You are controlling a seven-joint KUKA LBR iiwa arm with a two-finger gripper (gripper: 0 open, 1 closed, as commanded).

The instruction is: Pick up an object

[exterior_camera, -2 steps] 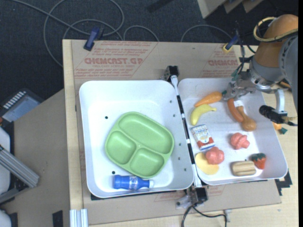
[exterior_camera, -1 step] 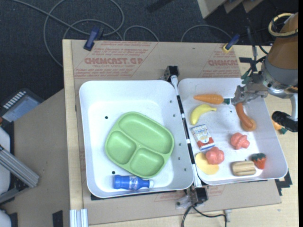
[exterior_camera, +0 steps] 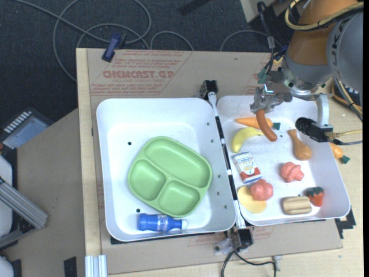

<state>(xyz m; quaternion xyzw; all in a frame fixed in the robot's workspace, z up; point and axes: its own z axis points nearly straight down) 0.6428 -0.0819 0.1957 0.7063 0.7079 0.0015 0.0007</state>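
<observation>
Apparently the lift is under way: the gripper (exterior_camera: 264,105) hangs over the far edge of the right bin (exterior_camera: 340,196), its jaws clamped on the top of a sausage (exterior_camera: 266,126) that dangles above the carrot (exterior_camera: 249,121) and banana (exterior_camera: 244,138) (whether it has cleared them is unclear). Next comes a straight rise, grip kept firm.
</observation>
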